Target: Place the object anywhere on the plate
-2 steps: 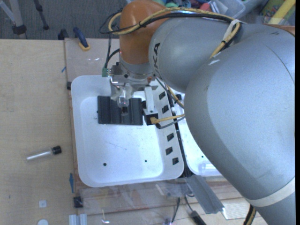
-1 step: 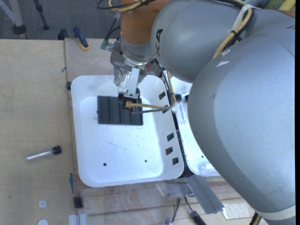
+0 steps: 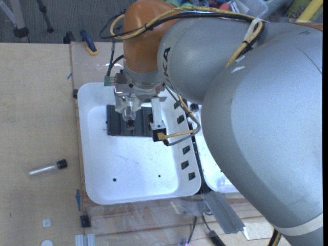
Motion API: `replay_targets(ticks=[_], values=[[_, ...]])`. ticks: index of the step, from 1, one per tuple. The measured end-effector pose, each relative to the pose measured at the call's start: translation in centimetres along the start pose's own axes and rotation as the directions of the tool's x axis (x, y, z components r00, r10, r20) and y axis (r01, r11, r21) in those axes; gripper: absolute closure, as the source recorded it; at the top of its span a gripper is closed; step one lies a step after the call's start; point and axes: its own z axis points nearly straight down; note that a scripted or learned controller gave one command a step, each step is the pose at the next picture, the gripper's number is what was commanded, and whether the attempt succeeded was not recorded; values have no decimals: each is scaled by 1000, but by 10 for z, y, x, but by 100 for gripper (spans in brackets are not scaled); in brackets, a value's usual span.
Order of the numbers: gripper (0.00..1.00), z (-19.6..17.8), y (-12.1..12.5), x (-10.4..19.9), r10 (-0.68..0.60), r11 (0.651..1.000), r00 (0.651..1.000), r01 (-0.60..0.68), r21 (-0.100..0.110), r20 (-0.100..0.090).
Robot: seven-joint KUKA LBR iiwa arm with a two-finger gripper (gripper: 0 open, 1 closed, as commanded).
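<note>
Camera view, item one: where does the gripper stand, and in what state? (Reviewer)

Gripper (image 3: 130, 118) is lowered into the white bin (image 3: 128, 191), pointing straight down from the orange band (image 3: 146, 29). Whether it is spread or pressed together cannot be told, as the wrist hardware hides it. (Inspector)

And the task's thing? (Reviewer)

A dark slab (image 3: 115, 123) lies flat on the bin floor directly under the gripper, reaching out past it on both sides. It looks thin, rectangular, matt and near black. I cannot tell whether it is the object to be placed or the plate itself. Nothing is seen held. (Inspector)

Recommendation for the step in hand? (Reviewer)

My judgement is that the step is a descent onto, or a release over, the slab. The gripper should stay vertical and centred on the slab rather than near an edge, since a thin flat piece gives little to catch. Contact should be confirmed before any lift. (Inspector)

Anything else noted? (Reviewer)

A small capped tube (image 3: 47, 167) lies on the bench, well away from the gripper and outside the bin. (Inspector)
</note>
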Motion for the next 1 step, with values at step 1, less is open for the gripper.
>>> replay_targets(ticks=[1], values=[[100,52,-50,-12,608,794,794,-608,3,2]])
